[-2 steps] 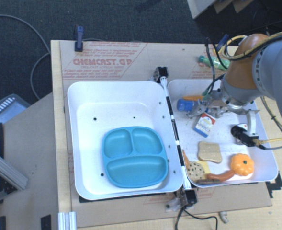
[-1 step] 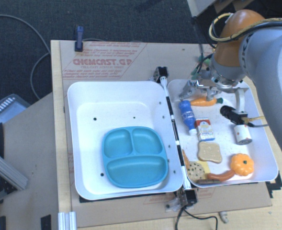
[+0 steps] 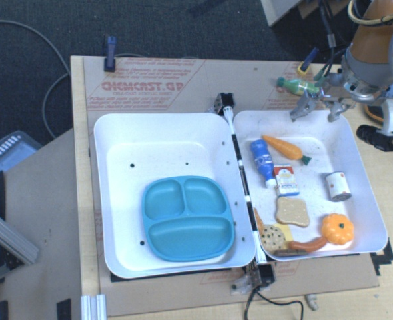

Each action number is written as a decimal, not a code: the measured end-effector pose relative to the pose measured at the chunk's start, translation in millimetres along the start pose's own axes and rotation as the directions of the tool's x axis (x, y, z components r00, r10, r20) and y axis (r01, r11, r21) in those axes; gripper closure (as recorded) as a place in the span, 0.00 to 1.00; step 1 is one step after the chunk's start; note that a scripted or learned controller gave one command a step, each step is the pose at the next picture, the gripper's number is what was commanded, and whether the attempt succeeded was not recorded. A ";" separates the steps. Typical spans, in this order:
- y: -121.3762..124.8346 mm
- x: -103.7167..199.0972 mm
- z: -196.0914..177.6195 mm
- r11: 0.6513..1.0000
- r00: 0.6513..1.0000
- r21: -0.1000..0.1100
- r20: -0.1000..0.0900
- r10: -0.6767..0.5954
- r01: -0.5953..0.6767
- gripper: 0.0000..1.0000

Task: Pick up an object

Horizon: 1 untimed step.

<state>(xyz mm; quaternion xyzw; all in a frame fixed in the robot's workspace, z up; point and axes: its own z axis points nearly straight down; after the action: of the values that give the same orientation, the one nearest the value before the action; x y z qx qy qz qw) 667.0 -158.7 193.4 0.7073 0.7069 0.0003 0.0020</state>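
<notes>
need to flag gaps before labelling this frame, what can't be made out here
- End effector, camera view: small and blurred, so its finger state is unclear.
- Arm: cut off by the top and right edges.
- Milk carton: label print too small to read.
- Cracker: partly covered by the hot dog.

The brown cardboard sheet (image 3: 143,84) under the bins carries red print along its far edge; the large line reads roughly "CHEMCAST G.P.", with smaller red lines above and below it too fine to read. The small red-and-white carton (image 3: 287,181) in the right bin bears printing that is too small to make out.
</notes>
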 end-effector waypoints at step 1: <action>-82.3 35.8 87.1 1.000 1.000 0.006 -0.003 -0.001 0.001 0.00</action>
<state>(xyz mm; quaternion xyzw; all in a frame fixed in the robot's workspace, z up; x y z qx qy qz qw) 585.0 -123.1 105.9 0.7071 0.7071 -0.0006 -0.0011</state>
